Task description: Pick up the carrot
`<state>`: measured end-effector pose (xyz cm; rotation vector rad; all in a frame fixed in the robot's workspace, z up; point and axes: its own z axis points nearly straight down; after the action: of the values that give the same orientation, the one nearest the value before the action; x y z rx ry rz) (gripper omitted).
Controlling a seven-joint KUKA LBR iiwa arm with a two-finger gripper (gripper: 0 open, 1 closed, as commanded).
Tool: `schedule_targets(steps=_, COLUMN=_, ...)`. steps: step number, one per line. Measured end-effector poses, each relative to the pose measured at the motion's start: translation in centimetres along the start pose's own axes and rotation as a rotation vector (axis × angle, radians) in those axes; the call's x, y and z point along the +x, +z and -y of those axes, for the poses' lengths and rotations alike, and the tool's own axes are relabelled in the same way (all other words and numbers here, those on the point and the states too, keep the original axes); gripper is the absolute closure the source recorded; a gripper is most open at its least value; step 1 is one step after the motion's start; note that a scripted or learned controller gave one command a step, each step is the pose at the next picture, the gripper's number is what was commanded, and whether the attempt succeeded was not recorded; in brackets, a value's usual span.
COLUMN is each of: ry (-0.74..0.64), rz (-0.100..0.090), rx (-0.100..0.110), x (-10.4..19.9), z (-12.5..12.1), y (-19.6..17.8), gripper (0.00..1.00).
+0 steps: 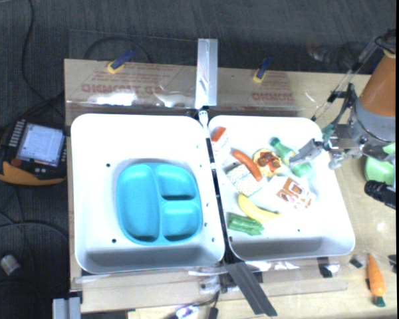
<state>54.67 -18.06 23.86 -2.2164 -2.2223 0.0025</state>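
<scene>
Left bin [93, 198] holds a blue divided tray [161, 201]. Right bin [332, 234] has a toy pile: banana [256, 208], hot dog [246, 163]. Arm [379, 98] enters far right; gripper [312, 149] over the bin's far-right corner, can't tell if open. Carrot [375, 280] lies on the bench, near-right, outside both bins.

Arm [379, 102] cut by right edge
</scene>
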Motion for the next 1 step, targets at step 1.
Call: schedule_targets(steps=1, ry=-0.351, rz=0.001, rx=-0.001, x=1.95, z=-0.78, y=1.79, gripper=0.00)
